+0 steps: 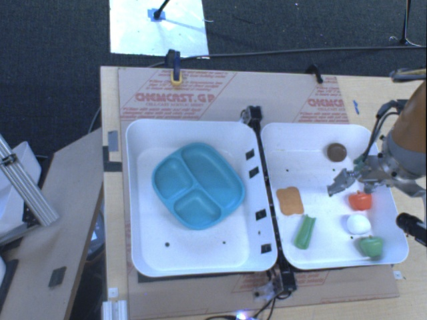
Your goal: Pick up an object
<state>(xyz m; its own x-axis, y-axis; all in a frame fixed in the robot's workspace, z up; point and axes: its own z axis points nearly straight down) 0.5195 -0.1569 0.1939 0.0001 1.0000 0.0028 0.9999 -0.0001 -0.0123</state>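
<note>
My gripper (337,183) hangs over the middle of the right bin (313,257), reaching in from the right, open with nothing between its fingers. Just right of and below it lies a small red-orange piece (361,201), partly under the wrist. A white egg-like ball (358,225) and a green piece (371,247) lie nearer the front right corner. A brown round piece (336,152) sits at the back. A tan toast-like slab (290,201) and a green stick (305,232) lie toward the bin's left side.
The left bin (143,245) holds a blue divided plate (197,185). A black-marked ridge (261,192) separates the two bins. The arm's grey body (408,142) stands over the right bin's right rim.
</note>
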